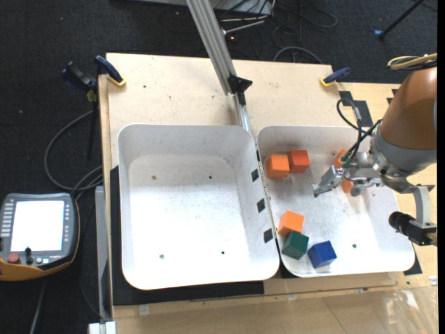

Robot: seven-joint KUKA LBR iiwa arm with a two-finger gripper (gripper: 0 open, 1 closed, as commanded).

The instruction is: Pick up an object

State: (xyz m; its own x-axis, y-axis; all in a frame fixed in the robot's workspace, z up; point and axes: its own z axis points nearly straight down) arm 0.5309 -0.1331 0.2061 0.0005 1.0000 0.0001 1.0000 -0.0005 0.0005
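We see the gripper [336, 181] low over the right bin [389, 259], in its right-middle part, with the arm [416, 124] coming in from the right. Nothing sits visibly between the fingers, so we count it as holding nothing. How far open it is, we cannot tell: the fingers read as a grey blur from this slant.

Candidate things, all in the right bin:
- two orange cubes [288, 163], touching side by side, to the left of the gripper and slightly farther back; these are the nearest clear targets.
- a small orange bit [341, 158] just beside the gripper, partly hidden by it; we can't tell what it is or whether it touches.
- an orange cube [291, 222], a green cube [295, 244] and a blue cube [322, 253], clustered toward the near side, left of and nearer than the gripper.

Cubes have no long axis to align to. We judge the coming move is a short shift left toward the orange pair.
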